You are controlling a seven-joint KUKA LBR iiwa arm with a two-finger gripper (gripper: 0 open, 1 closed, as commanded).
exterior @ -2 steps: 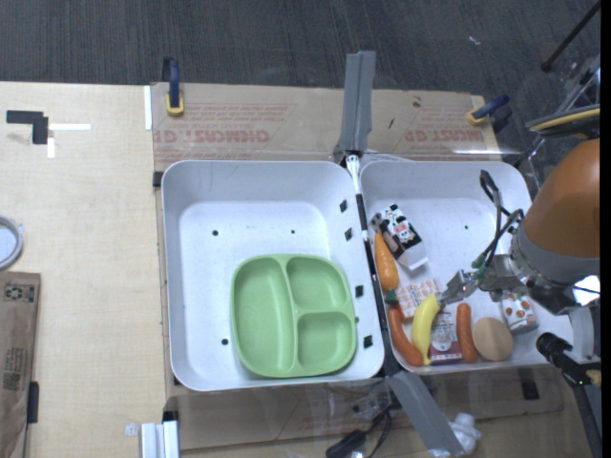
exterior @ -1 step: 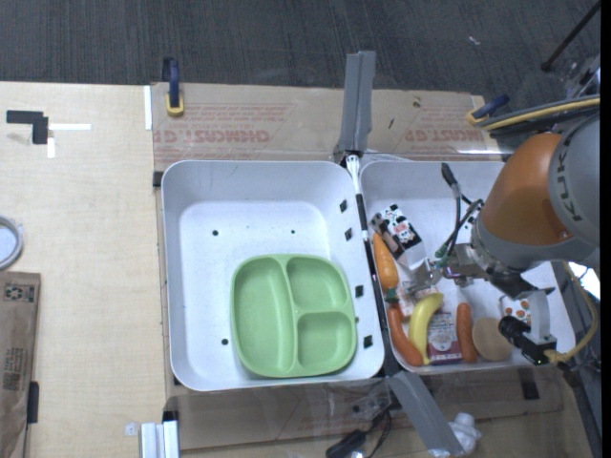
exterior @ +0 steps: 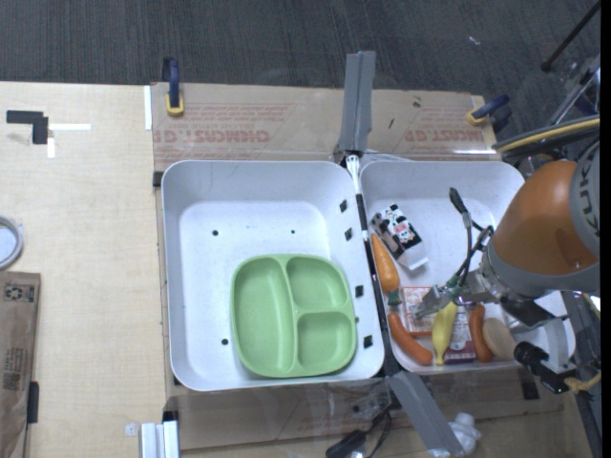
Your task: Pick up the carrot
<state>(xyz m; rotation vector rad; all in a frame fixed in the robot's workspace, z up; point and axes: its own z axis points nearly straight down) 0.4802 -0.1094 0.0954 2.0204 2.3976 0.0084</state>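
Note:
The carrot [exterior: 385, 263], orange and tapered, lies along the left wall of the right bin [exterior: 434, 175], pointing roughly front to back. My gripper [exterior: 445, 299] hangs low over the front of that bin, right of the carrot and apart from it. It is just above a yellow banana [exterior: 444, 327] and a red-printed packet [exterior: 416, 303]. The arm's orange band [exterior: 546, 222] covers the bin's right side.
A second orange-red sausage-like piece [exterior: 409, 340] lies at the bin's front left, with another reddish piece [exterior: 478, 334] right of the banana. A small black-and-white carton [exterior: 401, 232] and a dark utensil [exterior: 462, 216] lie behind. A green divided plate [exterior: 293, 315] sits in the left bin [exterior: 191, 256].

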